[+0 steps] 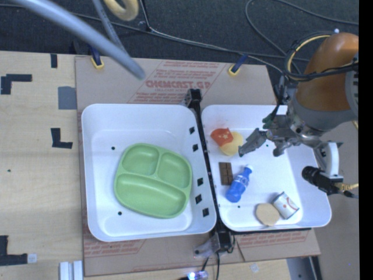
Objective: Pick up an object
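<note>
The pincer (264, 144) is hovering over the right bin (309, 217), fingers spread and gripping nothing. A blue bottle (238, 184) is lying just below it.

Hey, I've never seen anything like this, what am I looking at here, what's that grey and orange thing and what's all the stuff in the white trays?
You are looking down at a slant from one camera fixed above a workbench. The grey and orange thing on the right is a robot arm, and its claw hangs open over the right tray with nothing between its fingers. Its job is to pick up an object. Two shallow white trays sit side by side. The left tray holds a green divided plate. The right tray holds small items: a red and yellow toy food piece near the claw, a brown bar, a blue bottle, a tan round piece and a small white and red can. Cables run across the dark floor behind the bench.
</note>
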